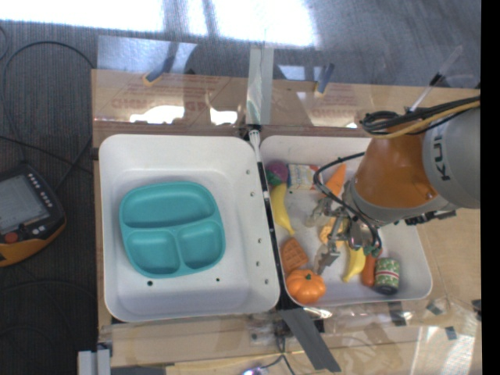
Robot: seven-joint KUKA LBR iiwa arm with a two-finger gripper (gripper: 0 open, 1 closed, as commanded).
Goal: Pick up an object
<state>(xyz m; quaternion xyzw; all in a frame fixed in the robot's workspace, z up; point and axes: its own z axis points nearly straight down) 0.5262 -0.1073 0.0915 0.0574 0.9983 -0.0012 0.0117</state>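
Down at the near edge of the right white bin (418, 287), a small orange toy pumpkin (305, 285) sits untouched. Above mid-bin hovers the metal two-finger gripper (334, 244), jaws spread narrowly, gripping nothing. Nothing is lifted yet. Yellow plastic bananas (280, 209) and a green labelled can (387, 275) crowd it; room is tight.

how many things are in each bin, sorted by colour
Left bin:
teal: 1, the divided plate

Right bin, as far as the arm lets me see:
yellow: 2, banana and another banana
orange: 3, pumpkin, carrot, wedge
brown: 1, waffle
green: 1, can
purple and green: 1, toy

Total: 9
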